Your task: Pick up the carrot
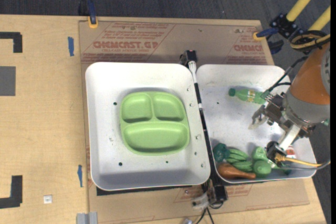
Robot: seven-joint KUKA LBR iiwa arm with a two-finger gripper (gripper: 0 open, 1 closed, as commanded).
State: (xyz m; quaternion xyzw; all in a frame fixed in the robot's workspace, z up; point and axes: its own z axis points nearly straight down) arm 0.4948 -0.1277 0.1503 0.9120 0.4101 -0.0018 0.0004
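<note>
At the left, a shallow white square bin (100,128) holds a light green plastic plate with three compartments (155,122), lying flat near its middle. Just beside it, along a dark seam, sits the second shallow white bin (220,86).

Along the near edge of that right bin lies the carrot (236,170): a short orange toy carrot, tapered, lying on its side with its dark green leafy top (227,153) at the left end, close to the bin's near-left corner. Its orange body points right and touches a rounded bright green toy vegetable (261,161) just beside it. Further back in the same bin lies a small green plastic bottle with a yellowish label (248,94), on its side, well apart from the carrot.

To the right, the grey arm with an orange band (310,86) reaches in over the bin. Its two-finger gripper (261,117) hangs above the bare white floor between the bottle and the carrot, with nothing between its fingers; whether they are spread or closed cannot be made out.
</note>
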